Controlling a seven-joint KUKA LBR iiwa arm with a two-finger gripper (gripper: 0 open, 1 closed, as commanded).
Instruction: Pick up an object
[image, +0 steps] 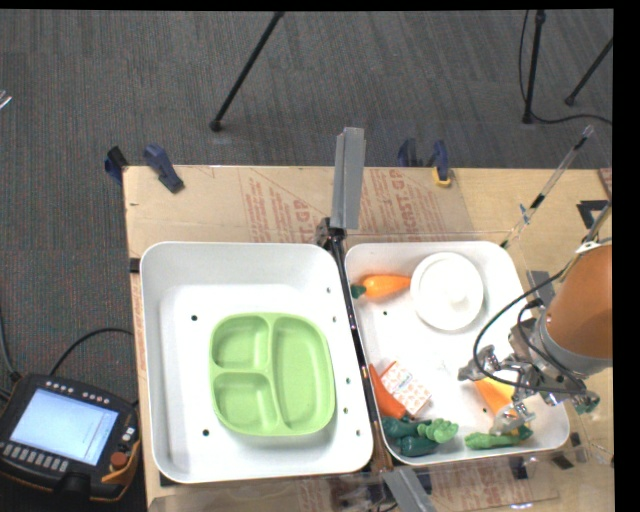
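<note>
2 bins (160, 300), 1 plate (272, 375), 1 bowl (449, 290).

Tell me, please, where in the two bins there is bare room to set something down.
Free: the left bin floor around the green divided plate; the right bin middle, between white lid, carrot and small box. Crowded: its near edge, with green toys and the pincer.

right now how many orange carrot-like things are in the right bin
3. One carrot lies at the far left beside the white round lid; one along the left wall by the small box; one under the end effector. More may be hidden under the arm.
</note>
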